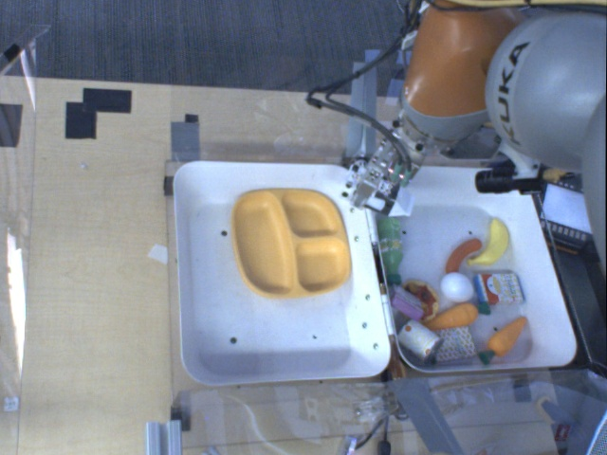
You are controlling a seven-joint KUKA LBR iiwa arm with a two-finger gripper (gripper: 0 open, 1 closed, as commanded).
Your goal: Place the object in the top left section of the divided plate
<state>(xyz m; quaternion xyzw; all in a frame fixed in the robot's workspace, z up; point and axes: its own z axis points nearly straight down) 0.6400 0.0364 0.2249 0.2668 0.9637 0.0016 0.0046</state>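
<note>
Bare white floor is seen around the yellow divided plate [289, 242] in the left bin [204, 282], lying left of and nearer than the pincer [372, 190], which is hung over the shared rims, its opening impossible to tell, with toy foods [465, 297] crowded to its right.
</note>
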